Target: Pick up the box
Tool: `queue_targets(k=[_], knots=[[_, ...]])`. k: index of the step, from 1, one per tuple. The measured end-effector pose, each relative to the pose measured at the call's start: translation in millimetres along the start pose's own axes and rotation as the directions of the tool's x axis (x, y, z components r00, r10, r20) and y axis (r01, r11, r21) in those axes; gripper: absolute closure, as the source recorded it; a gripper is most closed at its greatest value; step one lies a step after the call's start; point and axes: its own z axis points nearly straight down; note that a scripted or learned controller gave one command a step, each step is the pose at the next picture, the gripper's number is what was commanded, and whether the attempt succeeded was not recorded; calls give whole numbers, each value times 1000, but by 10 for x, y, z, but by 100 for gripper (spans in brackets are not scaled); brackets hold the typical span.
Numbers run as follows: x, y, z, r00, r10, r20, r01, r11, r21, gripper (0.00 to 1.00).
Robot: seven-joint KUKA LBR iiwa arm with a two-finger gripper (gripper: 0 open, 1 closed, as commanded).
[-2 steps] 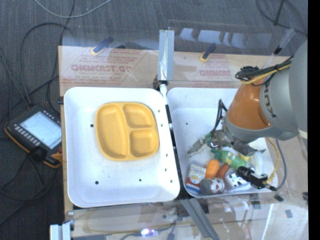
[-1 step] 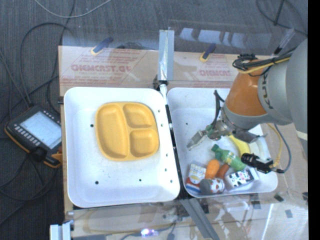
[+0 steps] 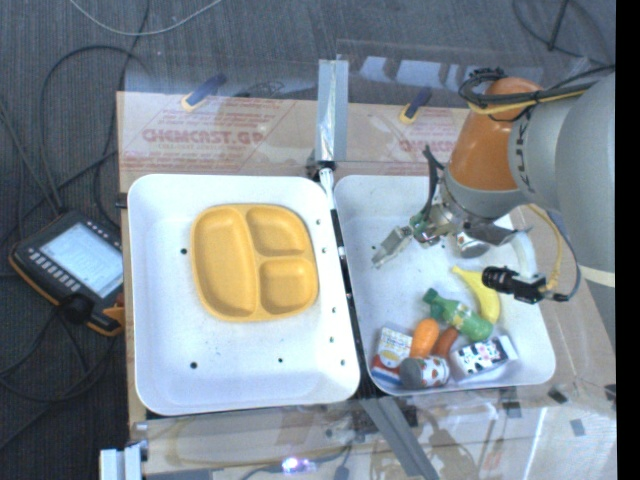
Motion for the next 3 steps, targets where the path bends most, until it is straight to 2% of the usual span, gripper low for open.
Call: queue_targets(k=[1, 2, 3], knots=[[268, 686, -691, 995, -99, 2, 99, 995, 0, 0], [-43, -78, -339, 997, -80, 0, 80, 997, 2, 0], [36, -17, 234, 984, -176, 11, 176, 984, -7, 0]])
